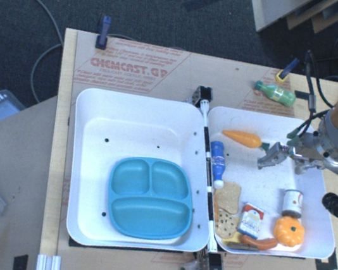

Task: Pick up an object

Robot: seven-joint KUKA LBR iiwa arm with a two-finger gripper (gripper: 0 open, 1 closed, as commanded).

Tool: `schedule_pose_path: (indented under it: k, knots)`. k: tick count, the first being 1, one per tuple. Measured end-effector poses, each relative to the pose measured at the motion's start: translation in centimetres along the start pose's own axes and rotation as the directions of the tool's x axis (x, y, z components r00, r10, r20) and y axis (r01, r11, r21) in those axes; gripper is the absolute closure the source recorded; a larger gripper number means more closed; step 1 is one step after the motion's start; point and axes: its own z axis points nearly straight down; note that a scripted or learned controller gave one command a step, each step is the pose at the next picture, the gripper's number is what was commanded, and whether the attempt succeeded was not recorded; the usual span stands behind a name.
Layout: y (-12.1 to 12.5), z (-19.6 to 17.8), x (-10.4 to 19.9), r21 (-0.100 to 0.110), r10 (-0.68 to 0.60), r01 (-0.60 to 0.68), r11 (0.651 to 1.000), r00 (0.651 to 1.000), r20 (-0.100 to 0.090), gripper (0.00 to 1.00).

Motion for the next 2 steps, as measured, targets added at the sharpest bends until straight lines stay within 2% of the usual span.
schedule_pose_path:
  k: [1, 2]
  knots:
    - [-3.6, 8.2, -8.5, 0.002, 0.003, -0.003, 1.000, 1.000, 0.001, 0.00]
    - [-5.3, 14.5, -6.9, -0.008, 0.001, -0.001, 1.000, 1.000, 0.003, 0.00]
